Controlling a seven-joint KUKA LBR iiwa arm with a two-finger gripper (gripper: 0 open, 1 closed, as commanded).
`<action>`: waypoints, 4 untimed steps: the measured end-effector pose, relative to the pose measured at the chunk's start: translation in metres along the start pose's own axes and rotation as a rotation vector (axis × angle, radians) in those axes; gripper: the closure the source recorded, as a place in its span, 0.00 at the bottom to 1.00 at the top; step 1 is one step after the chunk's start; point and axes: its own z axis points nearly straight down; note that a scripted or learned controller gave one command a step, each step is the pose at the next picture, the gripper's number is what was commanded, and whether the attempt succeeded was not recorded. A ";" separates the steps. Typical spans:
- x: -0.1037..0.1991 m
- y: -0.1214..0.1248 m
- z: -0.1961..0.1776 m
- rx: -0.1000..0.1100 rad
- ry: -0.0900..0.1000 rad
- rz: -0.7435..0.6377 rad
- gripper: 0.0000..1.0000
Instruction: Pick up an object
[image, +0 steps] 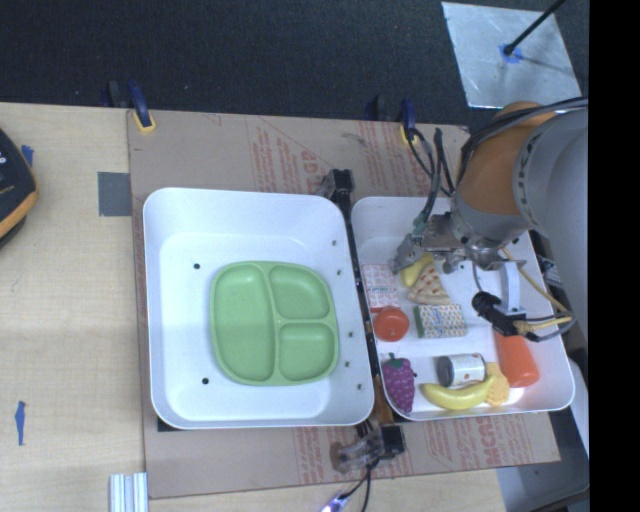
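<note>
Now the gripper (425, 250) is low in the upper part of the right bin (385, 215), just above a yellow wedge toy (414, 268) and a waffle-like triangle (432, 289). I cannot tell its state. Below them lie a red tomato (391, 323), a speckled green block (441, 320), a purple grape bunch (398, 384), a small can (460, 370), a banana (455, 397) and an orange piece (516, 360). On the left, the left bin (180, 215) holds a green divided plate (273, 322)
</note>
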 end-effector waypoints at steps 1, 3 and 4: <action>-0.032 -0.125 0.003 0.010 0.014 -0.004 0.00; 0.011 0.021 0.002 0.007 0.015 -0.005 0.00; -0.004 -0.065 0.002 0.009 0.014 -0.005 0.00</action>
